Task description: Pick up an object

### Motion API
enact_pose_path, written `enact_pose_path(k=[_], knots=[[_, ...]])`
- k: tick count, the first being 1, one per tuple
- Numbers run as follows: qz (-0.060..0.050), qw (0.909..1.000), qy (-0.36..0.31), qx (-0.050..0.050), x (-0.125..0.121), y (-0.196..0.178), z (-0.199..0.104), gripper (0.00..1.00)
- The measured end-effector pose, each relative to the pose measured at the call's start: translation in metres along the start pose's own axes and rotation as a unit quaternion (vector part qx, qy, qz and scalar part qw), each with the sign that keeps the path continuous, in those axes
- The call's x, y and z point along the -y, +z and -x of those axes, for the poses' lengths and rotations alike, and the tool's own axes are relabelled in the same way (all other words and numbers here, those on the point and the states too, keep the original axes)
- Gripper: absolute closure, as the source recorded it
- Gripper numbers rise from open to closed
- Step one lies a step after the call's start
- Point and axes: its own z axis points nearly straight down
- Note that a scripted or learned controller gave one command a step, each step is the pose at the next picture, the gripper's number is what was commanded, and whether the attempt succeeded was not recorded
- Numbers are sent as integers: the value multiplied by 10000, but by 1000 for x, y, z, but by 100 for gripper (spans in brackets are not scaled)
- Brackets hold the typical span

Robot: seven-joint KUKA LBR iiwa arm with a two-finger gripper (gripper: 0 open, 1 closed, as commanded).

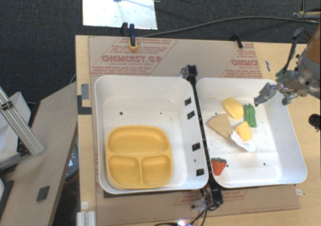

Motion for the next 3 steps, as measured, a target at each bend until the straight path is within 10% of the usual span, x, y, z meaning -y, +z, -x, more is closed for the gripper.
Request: enact_pose_path(k=[1,3], knots=[[58,10000,-14,10,-2,-7,-1,0],[47,10000,-1,8,0,103,1,0]])
